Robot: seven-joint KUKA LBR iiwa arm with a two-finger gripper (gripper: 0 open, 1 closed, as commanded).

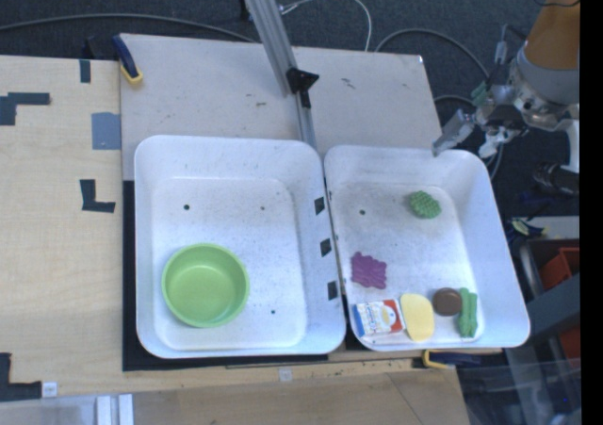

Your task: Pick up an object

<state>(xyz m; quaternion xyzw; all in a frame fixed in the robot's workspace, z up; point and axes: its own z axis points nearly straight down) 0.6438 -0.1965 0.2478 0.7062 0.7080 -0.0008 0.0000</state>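
Approaching is the step in hand: the hand (468,134) hovers above the far right corner of the right bin (490,189), with nothing between its fingers, which appear spread apart. No object has been picked yet.

Locate your candidates relative to the hand. The green knobbly piece (424,204) lies nearest, just below and slightly left of it on the bin floor. The purple piece (368,270) sits farther toward the near side and to the left. Well apart, along the near wall, you find the red-and-white packet (378,318), the yellow piece (417,316), the brown round piece (447,301) and the green stick (467,312), crowded together.

For the next move, favour the isolated green knobbly piece: centre the hand above it, descend, then close.
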